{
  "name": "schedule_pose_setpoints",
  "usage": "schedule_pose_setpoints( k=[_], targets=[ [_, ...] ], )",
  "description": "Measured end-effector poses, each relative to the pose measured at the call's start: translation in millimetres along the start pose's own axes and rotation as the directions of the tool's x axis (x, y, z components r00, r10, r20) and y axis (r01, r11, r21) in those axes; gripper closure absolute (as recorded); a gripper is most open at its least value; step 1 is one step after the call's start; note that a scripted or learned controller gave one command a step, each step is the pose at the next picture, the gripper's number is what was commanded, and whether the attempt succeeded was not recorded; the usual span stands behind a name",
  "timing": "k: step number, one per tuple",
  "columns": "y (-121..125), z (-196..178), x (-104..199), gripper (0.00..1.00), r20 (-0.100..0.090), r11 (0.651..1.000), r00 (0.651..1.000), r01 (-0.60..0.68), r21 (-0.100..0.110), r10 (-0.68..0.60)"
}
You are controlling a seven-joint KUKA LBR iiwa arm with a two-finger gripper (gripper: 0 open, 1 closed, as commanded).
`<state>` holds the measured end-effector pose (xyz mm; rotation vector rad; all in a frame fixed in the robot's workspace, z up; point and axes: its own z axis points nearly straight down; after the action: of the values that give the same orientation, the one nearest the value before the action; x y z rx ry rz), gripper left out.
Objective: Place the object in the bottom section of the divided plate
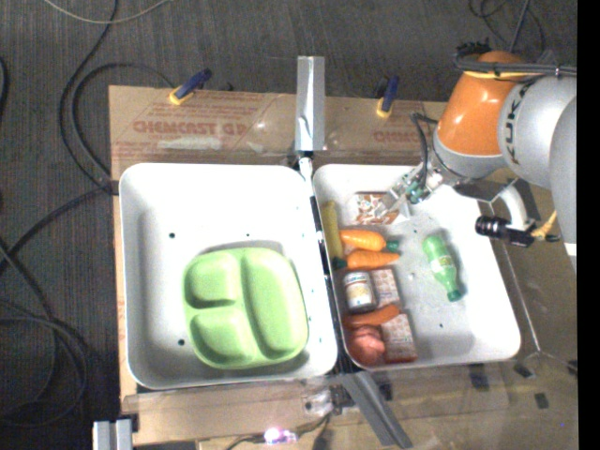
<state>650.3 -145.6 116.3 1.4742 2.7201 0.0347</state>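
nearest, green divided plate [246, 307] sits in the left bin [150, 204] with every section bare, so nothing is placed yet. right of the plate, the gripper [412, 187] hovers over food items [370, 293]; which is meant is unclear.

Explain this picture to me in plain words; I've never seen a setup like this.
One fixed camera looks down at a slant on a bench with two shallow white bins. The grey and orange machine on the right is a robot arm; its gripper hangs over the right bin, above a pile of toy food: carrots, a small can and a green bottle. The left bin holds a green divided plate. I can't see anything held.
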Motion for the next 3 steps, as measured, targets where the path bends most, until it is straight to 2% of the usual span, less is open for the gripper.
schedule_pose_setpoints(
  k=[1,2,3],
  targets=[
    [-31,23,8,1.00,-0.022,0.997,0.998,0.066,0.030,-0.066],
    [-19,-10,-53,1.00,-0.044,0.963,0.963,0.266,0.037,-0.265],
    [-71,24,-46,1.00,-0.036,0.846,0.846,0.533,0.015,-0.532]
  ],
)
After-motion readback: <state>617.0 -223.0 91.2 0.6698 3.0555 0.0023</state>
